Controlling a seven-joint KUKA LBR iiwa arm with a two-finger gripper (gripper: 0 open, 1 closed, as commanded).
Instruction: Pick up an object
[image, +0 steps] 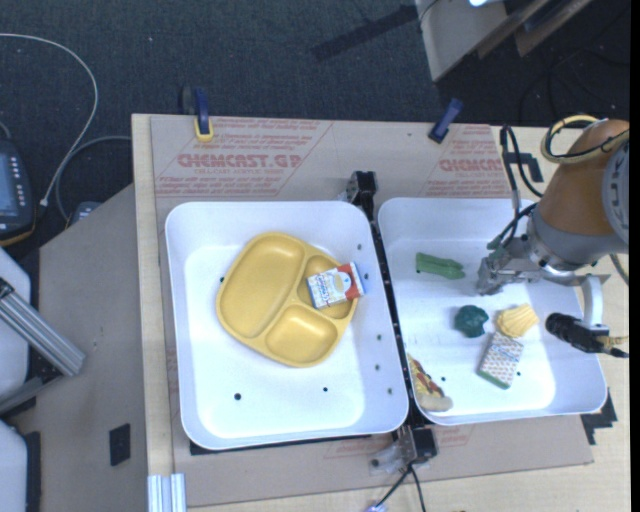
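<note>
My gripper hangs over the right bin, reaching in from the right below the orange-banded wrist. Just left of it lies a green elongated piece. Below it sit a dark teal round object and a yellow ridged object, side by side. A pale patterned packet lies under the yellow one. Nothing shows between the gripper's tips.
The left bin holds a yellow divided plate with a small red, white and blue carton on its right side. A small flat wrapper rests at the right bin's near left corner. Clamps stand at the bench's back edge.
</note>
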